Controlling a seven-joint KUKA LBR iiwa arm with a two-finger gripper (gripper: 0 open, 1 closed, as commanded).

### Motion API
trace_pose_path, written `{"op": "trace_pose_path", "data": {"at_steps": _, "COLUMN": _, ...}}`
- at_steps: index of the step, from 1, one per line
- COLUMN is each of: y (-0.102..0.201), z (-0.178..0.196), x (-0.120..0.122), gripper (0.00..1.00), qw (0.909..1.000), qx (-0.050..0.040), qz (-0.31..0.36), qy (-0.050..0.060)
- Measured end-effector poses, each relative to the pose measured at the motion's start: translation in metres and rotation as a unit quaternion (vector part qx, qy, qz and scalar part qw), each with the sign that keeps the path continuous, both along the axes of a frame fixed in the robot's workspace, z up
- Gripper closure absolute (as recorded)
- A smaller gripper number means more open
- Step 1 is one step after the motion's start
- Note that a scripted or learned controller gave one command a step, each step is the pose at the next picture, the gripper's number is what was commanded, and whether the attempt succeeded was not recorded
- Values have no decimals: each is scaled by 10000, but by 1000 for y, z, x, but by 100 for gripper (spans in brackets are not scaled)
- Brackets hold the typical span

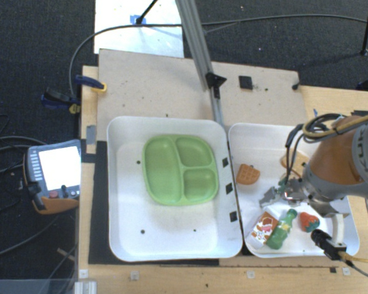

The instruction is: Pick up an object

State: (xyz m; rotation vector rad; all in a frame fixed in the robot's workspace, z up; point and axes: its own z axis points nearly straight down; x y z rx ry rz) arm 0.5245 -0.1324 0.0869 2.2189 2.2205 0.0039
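Note:
The right bin (258,134) holds several small items. An orange waffle-shaped piece (248,174) lies near its left wall. A green bottle (281,231) lies at the front, beside a red-and-white packet (264,228). To their right is a red strawberry-like piece (307,221). A tan piece (294,159) is partly hidden behind the arm. My gripper (281,194) hangs low in the middle of this bin, just above the bottle's cap and the packet, with nothing seen held in it.
The left bin (125,195) bears a green divided plate (181,169). A grey pole (198,46) slants across the back board down to the bins' dividing wall. A handheld screen unit (53,173) lies off the bench at the left.

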Motion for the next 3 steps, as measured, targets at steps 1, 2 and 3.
{"op": "trace_pose_path", "data": {"at_steps": 1, "y": 0, "z": 13, "x": 3, "gripper": 100, "qw": 10000, "qx": -1, "qz": 4, "qy": -43}}
{"op": "trace_pose_path", "data": {"at_steps": 2, "y": -5, "z": 57, "x": 5, "gripper": 100, "qw": 10000, "qx": -4, "qz": 14, "qy": 3}}
{"op": "trace_pose_path", "data": {"at_steps": 3, "y": -6, "z": 121, "x": 9, "gripper": 100, "qw": 10000, "qx": -9, "qz": 19, "qy": -23}}
